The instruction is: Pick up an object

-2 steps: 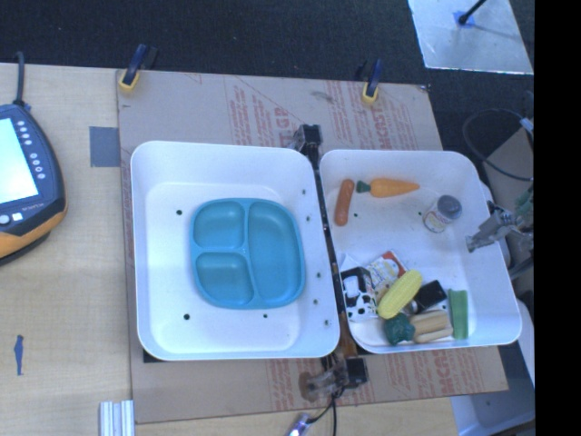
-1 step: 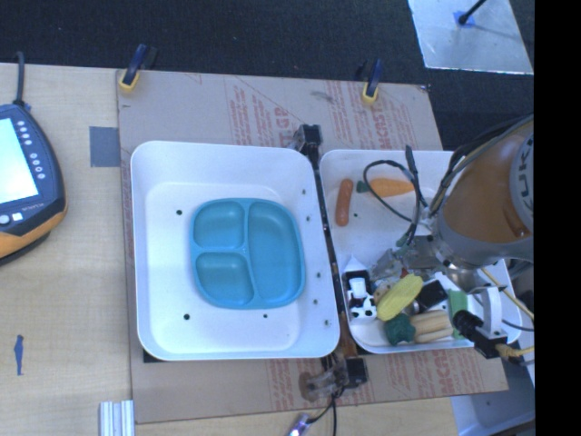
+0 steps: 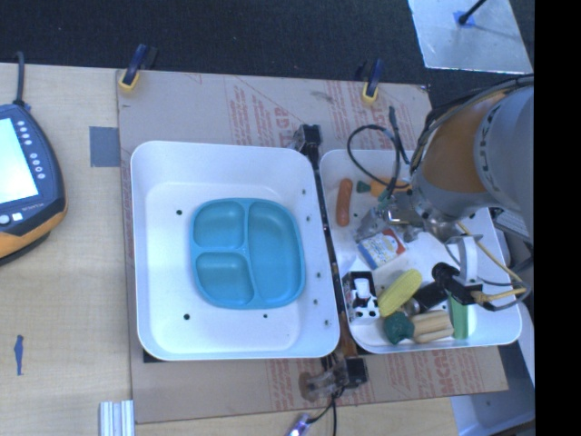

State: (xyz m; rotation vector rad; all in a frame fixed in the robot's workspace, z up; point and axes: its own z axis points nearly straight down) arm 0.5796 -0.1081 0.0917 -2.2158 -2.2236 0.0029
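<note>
A: What is the biggest thing here?

B: The light wooden bench (image 3: 64, 334). It runs across the whole lower part of the frame. A sheet of brown cardboard (image 3: 227, 107) lies on it, held by two yellow and blue clamps at its top edge.

A: And on the cardboard?

B: Two shallow white plastic bins. The left white bin (image 3: 154, 325) sits in the middle of the frame. The right white bin (image 3: 504, 334) is just beside it, toward the right.

A: What is that big grey thing?

B: That is the grey robot arm with an orange band (image 3: 467, 153). It comes in from the right edge and hangs over the upper part of the right bin. Its gripper (image 3: 399, 214) points down there, near a small white packet with red and blue print (image 3: 381, 246). I cannot tell how its tips stand.

A: What is in the left bin?

B: A light blue plastic plate with three sections (image 3: 247, 252), lying flat in the middle.

A: And at the far left?

B: A grey and orange hand-held controller with a screen (image 3: 23, 184).

A: What small things are in the right bin?

B: A yellow toy corn cob (image 3: 400, 292) low in the middle, a thin orange toy carrot (image 3: 343, 202) at the upper left, a light wooden block (image 3: 432, 326) at the bottom, a dark green round toy (image 3: 398, 329) just beside the block, and a black and white small thing (image 3: 364, 296) at the lower left.
</note>
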